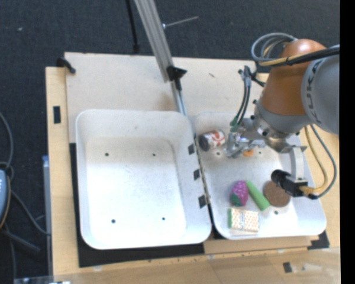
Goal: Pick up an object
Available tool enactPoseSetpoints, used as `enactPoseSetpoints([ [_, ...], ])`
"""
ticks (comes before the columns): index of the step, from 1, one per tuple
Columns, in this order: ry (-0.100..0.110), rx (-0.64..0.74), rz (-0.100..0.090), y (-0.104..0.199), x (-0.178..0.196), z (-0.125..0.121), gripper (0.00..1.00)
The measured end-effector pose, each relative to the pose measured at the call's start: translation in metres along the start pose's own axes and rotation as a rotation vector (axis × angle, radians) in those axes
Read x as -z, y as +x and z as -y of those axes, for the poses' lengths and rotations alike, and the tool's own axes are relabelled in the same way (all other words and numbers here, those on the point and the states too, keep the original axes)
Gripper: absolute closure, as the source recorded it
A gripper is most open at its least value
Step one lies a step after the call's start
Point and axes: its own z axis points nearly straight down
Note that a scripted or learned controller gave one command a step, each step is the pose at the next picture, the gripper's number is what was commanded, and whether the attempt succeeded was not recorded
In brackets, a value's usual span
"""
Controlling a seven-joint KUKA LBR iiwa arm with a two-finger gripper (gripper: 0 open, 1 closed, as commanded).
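Observation:
My gripper [239,147] hangs low over the back of the right bin [307,220], below the orange wrist band. A small red and white can [212,139] lies just to its left, apart from it. A bit of orange shows beside the fingers at the gripper's right; I cannot tell what it is. Toward the front of that bin lie a purple grape-like piece [240,192], a green stick [258,196], a brown round disc [276,194] and a patterned white box [244,219].
The left bin [89,158] stands beside the right one, with a dark divider [199,170] between them. A metal pole [157,37] slants up from the back of the bench. A black part of the arm [290,183] hangs over the brown disc.

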Motion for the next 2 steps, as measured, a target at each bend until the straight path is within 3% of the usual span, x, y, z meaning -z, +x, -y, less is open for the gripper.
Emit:
enactPoseSetpoints([
  [1,0.001,0.0,0.0,0.056,0.0,-0.003,1.0],
  [2,0.004,-0.001,0.0,0.109,-0.004,0.008,1.0],
])
